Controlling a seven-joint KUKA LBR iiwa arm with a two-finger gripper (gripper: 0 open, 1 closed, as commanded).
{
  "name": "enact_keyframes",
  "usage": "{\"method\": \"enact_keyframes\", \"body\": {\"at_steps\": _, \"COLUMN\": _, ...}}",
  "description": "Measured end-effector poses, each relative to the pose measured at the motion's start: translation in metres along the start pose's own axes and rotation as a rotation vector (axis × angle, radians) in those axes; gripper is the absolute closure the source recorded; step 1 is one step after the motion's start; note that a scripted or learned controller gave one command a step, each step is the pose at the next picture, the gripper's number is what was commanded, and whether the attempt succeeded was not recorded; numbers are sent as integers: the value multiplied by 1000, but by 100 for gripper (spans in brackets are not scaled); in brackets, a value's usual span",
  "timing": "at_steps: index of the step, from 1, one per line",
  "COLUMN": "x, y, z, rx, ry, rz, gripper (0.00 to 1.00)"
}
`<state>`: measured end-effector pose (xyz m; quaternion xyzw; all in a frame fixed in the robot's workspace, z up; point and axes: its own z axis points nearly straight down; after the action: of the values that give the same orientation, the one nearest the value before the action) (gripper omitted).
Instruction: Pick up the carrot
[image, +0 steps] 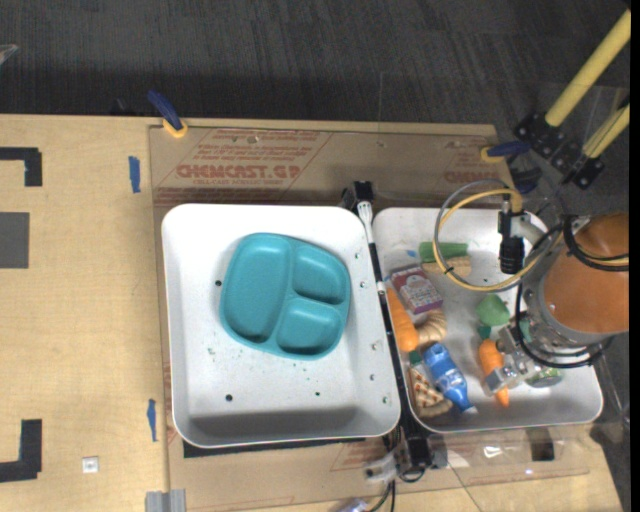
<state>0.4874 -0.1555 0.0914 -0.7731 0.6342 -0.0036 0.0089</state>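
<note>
Carrot (492, 361), a tapered orange piece, lies against the metal pincer (512, 372); its grip cannot be told.

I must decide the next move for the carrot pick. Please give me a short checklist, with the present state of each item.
1. Carrot visible in the right bin: ok.
2. Tool positioned over the carrot: ok.
3. Carrot between the tool's fingers: cannot tell.
4. Carrot lifted off the bin floor: cannot tell.
5. Green block apart from the carrot: not ok, it lies close beside it.
6. Blue bottle clear of the tool: ok.
</note>
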Motion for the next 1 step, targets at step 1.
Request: {"method": "enact_keyframes", "body": {"at_steps": 1, "x": -23, "y": -8, "z": -103, "rx": -10, "ry": 3, "rz": -118, "gripper": 100}}
